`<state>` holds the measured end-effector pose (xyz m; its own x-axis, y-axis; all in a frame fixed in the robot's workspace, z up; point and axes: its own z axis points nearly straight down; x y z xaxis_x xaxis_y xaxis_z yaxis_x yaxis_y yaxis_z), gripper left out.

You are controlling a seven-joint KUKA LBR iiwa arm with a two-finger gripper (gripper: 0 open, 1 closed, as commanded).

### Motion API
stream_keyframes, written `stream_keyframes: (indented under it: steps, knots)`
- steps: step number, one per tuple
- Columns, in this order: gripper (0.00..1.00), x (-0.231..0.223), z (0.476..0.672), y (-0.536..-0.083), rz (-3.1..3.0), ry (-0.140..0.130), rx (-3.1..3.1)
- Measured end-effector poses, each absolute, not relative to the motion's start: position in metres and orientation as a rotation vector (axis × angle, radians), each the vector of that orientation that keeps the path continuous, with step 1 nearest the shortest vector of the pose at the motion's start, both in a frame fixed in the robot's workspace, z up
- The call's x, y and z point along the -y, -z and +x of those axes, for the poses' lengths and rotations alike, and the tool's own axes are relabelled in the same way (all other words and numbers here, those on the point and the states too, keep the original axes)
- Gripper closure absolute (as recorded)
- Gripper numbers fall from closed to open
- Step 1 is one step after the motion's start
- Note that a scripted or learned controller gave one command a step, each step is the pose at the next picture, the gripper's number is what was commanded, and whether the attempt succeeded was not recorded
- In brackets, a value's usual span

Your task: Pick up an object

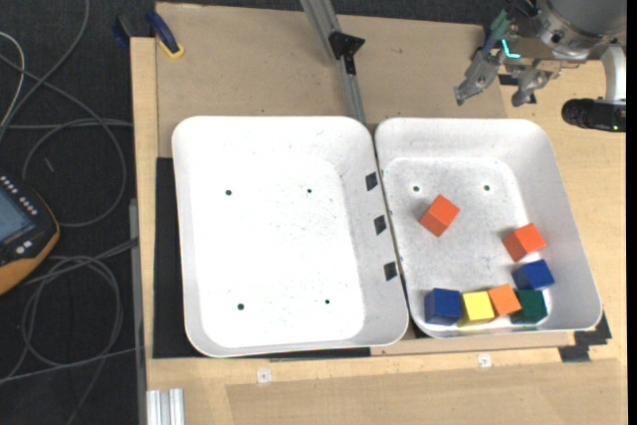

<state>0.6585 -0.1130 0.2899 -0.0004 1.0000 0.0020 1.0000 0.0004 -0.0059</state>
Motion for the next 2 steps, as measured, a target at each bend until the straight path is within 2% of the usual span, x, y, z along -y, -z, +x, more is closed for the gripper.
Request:
stream_keyframes:
  steps: [1, 2]
  knots:
    - [0.00, 0.113, 0.659, -0.292, -2.218, -0.002, 2.222]
    - [0.00, 0.116, 0.662, -0.230, -2.217, -0.008, 2.216]
